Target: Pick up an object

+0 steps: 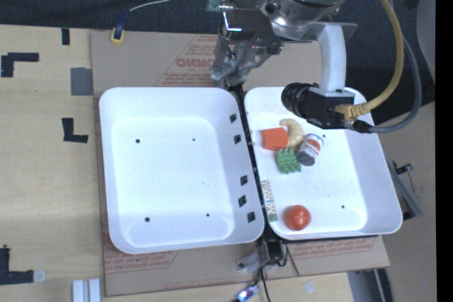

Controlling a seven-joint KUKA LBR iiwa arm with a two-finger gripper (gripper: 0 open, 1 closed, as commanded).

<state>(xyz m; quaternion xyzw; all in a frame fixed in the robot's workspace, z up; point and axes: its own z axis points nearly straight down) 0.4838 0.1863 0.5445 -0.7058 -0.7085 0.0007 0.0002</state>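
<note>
Nothing lifted yet: the gripper [231, 71] hangs at the bins' far edge, its state impossible to tell, while the orange block [274, 138], green toy [287, 161], small can [310, 149] and red ball [298, 217] wait in the right bin [368, 194].

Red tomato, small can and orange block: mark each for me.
Red tomato [297, 216], camera view, centre of its top.
Small can [309, 149], camera view, its labelled side.
Orange block [274, 138], camera view, top face.
</note>
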